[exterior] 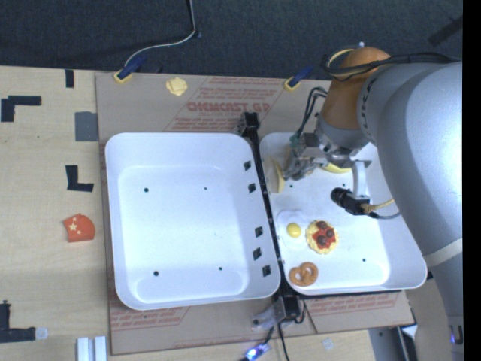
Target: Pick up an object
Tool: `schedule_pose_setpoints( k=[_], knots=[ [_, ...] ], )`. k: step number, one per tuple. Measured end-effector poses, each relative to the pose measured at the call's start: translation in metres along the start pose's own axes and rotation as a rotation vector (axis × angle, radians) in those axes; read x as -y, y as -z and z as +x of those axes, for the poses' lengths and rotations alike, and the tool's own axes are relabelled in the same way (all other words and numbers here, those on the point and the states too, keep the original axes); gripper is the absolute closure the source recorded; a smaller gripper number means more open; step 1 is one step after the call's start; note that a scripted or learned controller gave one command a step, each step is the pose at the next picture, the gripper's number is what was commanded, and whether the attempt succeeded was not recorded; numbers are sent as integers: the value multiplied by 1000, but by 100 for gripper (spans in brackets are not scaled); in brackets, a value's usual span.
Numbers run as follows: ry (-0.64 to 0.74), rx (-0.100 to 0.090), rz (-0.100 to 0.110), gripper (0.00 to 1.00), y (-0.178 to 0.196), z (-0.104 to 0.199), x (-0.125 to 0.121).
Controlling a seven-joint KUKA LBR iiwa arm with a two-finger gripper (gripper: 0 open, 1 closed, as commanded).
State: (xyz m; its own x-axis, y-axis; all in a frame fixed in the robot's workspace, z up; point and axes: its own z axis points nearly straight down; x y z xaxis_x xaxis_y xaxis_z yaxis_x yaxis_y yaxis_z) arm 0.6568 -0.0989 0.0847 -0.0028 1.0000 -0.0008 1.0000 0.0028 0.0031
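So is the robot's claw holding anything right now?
Gripper: low in the right bin, beside a yellow item; grip cannot be told.

Two white bins (180,145); in the right one, a fried egg (292,229) white with yellow yolk, at four o'clock a yellow tart (322,236) dotted red, a brown pretzel (304,274) at six.
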Motion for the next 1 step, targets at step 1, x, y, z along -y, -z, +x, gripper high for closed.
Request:
schedule_pose_setpoints(
  k=[1],
  knots=[
    [-3, 0, 6, 100, 0, 3, 53]
  ],
)
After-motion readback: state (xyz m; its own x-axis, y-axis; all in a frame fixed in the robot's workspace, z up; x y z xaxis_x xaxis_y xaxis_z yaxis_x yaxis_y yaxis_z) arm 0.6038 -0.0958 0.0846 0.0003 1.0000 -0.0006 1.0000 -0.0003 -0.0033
